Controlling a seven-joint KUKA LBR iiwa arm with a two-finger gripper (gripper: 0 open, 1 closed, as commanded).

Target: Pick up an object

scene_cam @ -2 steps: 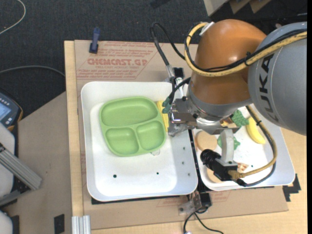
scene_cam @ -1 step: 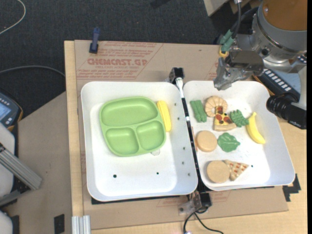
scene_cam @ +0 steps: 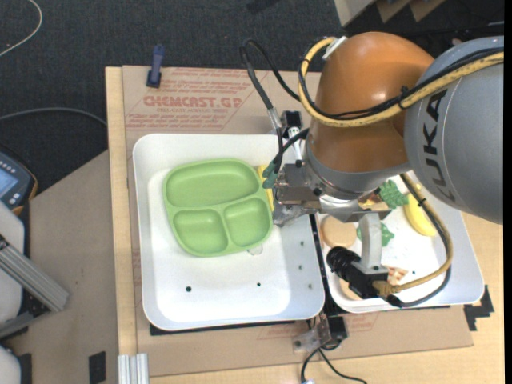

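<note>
A light green divided plate (scene_cam: 218, 206) lies in the left bin (scene_cam: 160, 286), toward its back. A thin yellow sliver (scene_cam: 265, 176) peeks out at the plate's right edge. In the right bin (scene_cam: 458, 282) I see a yellow banana-like piece (scene_cam: 420, 216), a green leafy toy (scene_cam: 392, 192) and a tan round object (scene_cam: 339, 232). The arm's orange-banded wrist (scene_cam: 360, 126) hangs low over the right bin's left part and the wall between the bins. My gripper (scene_cam: 346, 213) sits under it, mostly hidden.
A small brownish item (scene_cam: 398, 276) lies near the right bin's front. Both bins rest on a brown board (scene_cam: 192, 94) with a blue clip (scene_cam: 155, 65) at its back left. Cables loop around the wrist.
</note>
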